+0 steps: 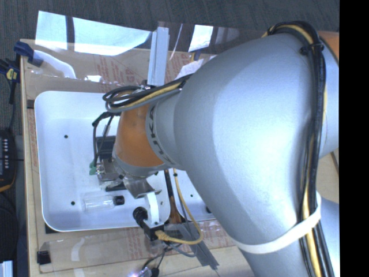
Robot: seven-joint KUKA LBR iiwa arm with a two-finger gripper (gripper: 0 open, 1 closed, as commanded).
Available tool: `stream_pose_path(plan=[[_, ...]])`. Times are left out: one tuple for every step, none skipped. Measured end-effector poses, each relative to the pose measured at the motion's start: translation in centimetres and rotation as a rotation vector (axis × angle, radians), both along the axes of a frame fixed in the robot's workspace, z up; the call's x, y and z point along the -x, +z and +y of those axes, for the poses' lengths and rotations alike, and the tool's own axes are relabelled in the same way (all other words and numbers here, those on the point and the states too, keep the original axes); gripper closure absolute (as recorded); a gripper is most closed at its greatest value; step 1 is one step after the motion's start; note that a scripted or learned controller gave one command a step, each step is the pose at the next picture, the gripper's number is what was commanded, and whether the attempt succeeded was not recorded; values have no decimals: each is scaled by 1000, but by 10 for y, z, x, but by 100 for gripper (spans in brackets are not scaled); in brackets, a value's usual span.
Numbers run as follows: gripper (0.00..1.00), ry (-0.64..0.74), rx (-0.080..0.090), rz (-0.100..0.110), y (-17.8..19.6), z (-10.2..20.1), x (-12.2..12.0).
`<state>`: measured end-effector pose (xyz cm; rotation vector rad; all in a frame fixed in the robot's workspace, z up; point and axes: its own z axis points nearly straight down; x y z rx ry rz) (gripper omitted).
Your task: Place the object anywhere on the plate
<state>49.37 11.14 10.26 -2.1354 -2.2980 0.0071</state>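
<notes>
A small clear tube-like object (pixel 99 202) with a dark end lies near the front wall of the left white bin (pixel 55 154). My gripper (pixel 102 171) hangs low over the bin's middle, just behind that object and apart from it. A small green piece (pixel 92 168) sits at the gripper's left side; I cannot tell what it is. The grey arm and its orange band (pixel 135 143) hide the bin's right part and everything to the right of it.
The bin's walls rise on the left, back and front around the gripper. Bare white floor stretches to the left of the gripper. A metal upright (pixel 157 56) stands behind the bin. Cables (pixel 173 232) hang below the wrist at the bench's front edge.
</notes>
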Motion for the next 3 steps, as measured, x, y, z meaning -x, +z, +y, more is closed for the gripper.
stream_pose_path(plan=[[100,-159,1,0,-12,56,-9],[100,423,-3,0,-8,28,14],[100,146,0,-2,29,64,9]])
